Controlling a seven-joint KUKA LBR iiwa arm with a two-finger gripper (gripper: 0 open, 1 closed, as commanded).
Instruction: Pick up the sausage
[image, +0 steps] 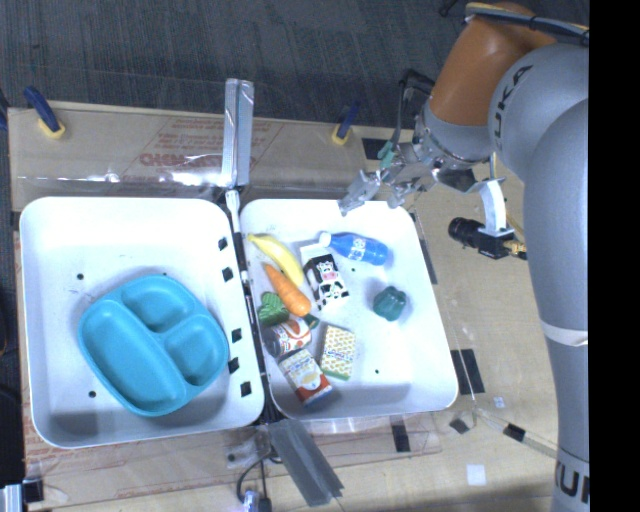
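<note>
Above right bin's (425, 300) far rim: gripper (362, 196), over bottle (357, 248).

The big grey arm (545, 200) with its orange band is cut off by the top and right edges, so its base is out of sight. The metal two-finger gripper (352, 203), over the far rim of the right white bin (425, 385), is too small and blurred to tell how its fingers stand. In that bin, the red-labelled packet (291, 336) lies partly under the orange carrot (286, 288) and the small printed carton (304, 377), its print too small to read.
</note>
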